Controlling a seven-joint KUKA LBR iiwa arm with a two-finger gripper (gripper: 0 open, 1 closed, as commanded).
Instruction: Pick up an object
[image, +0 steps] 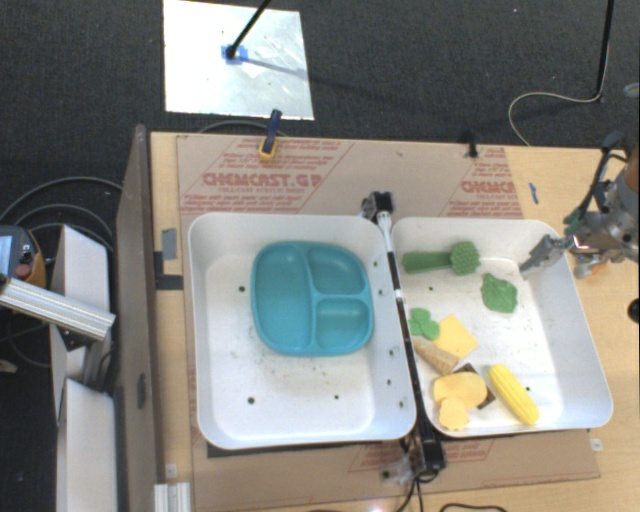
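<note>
Your tabletop (300, 165) is brown board on dark carpet. The end effector (560, 248) hovers at the right bin's (590, 395) far rim, aperture unclear. Nearest: a leafy green piece (499, 294).

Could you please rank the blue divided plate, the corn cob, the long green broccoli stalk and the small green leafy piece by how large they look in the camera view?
1. Blue divided plate, by far.
2. Long green broccoli stalk.
3. Corn cob, only slightly smaller; nearly tied.
4. Small green leafy piece.
</note>
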